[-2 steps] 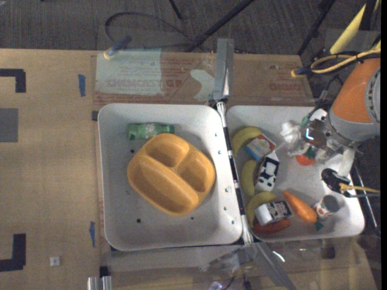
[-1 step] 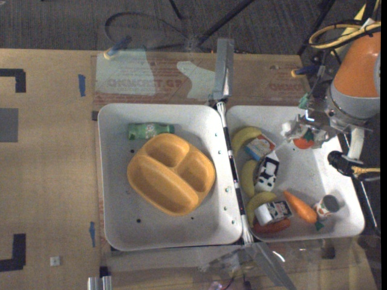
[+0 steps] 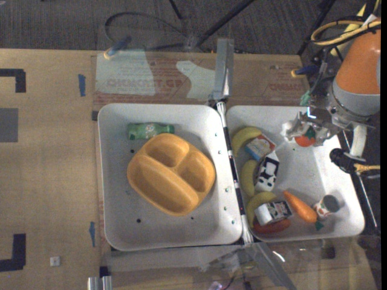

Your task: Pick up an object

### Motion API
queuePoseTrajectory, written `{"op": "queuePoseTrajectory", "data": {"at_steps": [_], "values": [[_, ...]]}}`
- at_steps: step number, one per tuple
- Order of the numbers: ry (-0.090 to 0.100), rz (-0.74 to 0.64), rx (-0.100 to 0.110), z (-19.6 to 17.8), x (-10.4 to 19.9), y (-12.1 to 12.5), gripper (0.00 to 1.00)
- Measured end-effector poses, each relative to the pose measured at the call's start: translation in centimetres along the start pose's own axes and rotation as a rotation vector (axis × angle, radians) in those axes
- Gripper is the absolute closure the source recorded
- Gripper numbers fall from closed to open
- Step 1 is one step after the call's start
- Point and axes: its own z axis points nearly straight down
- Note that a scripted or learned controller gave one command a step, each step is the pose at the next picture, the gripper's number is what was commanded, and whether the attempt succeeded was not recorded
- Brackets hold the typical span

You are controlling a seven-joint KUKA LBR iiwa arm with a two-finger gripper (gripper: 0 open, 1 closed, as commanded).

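Your gripper (image 3: 300, 127) hovers over the right bin (image 3: 351, 222); I cannot tell its state. The carrot (image 3: 300, 206) lies diagonally, tip pointing up-left.

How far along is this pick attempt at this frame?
Done: the gripper is over the right bin's far edge, beside a small red-orange object. In hand: nothing visibly held. Left: an actual grasp and lift; the carrot, bananas and cartons lie in the bin.

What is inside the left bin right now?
The left bin holds an orange divided plate and a green bottle lying beside its far edge. Whatever is under the plate is covered.
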Motion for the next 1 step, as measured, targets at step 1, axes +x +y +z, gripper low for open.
{"op": "queuePoseTrajectory", "data": {"at_steps": [1], "values": [[0.0,0.084,0.004,8.75,-1.48,-0.83,1.0]]}}
